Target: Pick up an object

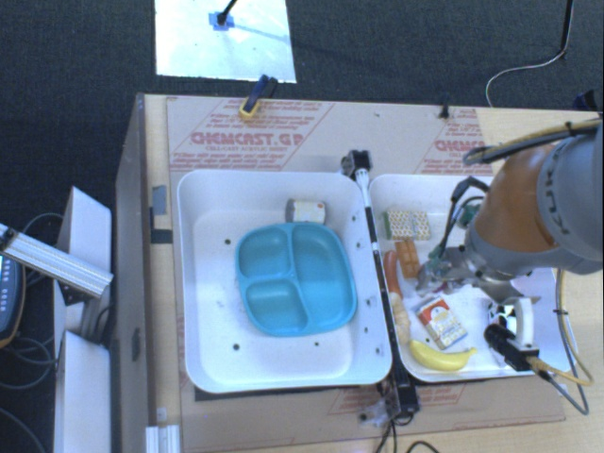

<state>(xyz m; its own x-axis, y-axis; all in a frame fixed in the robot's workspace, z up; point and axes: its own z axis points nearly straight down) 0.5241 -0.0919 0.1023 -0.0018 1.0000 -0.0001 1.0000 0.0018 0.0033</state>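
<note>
Gripper [436,274] mid-right, above right bin [427,185] | jaw state: cannot tell | nearest: carton [442,323], light, stiff; grip across narrow sides | banana [442,356] soft, curved.

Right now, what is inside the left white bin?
The left bin holds a blue divided tray, lying flat, and a small pale can-like item behind it near the far wall. Whatever is under the tray is covered.
</note>
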